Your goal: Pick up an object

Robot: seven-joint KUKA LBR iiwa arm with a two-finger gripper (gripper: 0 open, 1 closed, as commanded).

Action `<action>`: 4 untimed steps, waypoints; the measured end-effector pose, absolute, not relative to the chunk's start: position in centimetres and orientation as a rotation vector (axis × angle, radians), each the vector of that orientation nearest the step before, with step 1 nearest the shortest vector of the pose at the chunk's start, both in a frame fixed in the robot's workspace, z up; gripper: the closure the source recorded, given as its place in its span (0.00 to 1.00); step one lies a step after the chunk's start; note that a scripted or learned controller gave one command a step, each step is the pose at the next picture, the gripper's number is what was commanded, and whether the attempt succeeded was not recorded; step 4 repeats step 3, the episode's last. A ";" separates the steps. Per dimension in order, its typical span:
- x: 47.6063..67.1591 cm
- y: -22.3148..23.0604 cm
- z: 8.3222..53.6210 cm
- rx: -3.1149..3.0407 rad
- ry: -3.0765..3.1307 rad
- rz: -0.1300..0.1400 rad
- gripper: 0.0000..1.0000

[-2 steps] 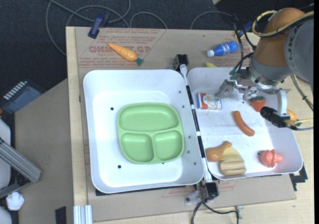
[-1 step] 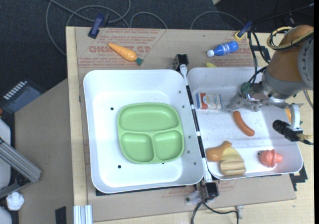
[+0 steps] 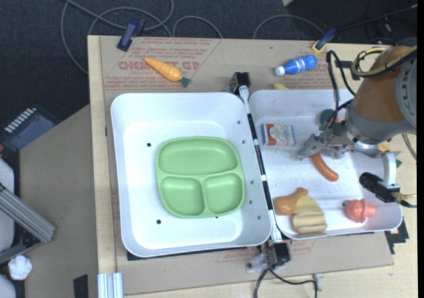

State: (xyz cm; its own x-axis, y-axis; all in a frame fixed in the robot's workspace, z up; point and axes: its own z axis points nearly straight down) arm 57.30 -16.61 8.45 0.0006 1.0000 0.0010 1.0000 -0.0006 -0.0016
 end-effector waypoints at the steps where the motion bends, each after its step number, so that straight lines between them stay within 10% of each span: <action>1: 57.4 -16.6 9.5 -2.223 -2.221 -0.001 1.00; 2: 62.2 -11.4 12.4 -2.221 -2.224 -0.003 1.00; 4: 59.1 -4.0 18.5 -2.219 -2.223 -0.001 1.00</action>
